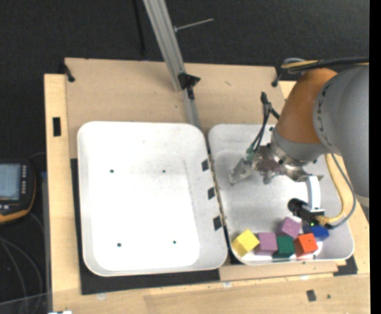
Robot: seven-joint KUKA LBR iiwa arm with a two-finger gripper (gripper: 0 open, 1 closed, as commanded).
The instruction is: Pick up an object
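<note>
Blocks clustered in right bin

Worktop carries two white bins. Left bin shows bare floor. Right bin holds blocks along its near edge: yellow, purple, green, orange. Pincer hovers above, fingers spread, gripping nothing.

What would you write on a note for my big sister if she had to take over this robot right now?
Gripper: over the upper part of the right bin, nothing seen between its fingers; whether they are open or shut is unclear from here.
Blocks: all bunched at the right bin's near edge: yellow block, two purple blocks, green block, orange block, blue block.
Left bin: plain white floor.
Done: nothing lifted yet.
Left: bring the gripper to one block, probably the yellow one at the row's end, grasp it and raise it.
</note>
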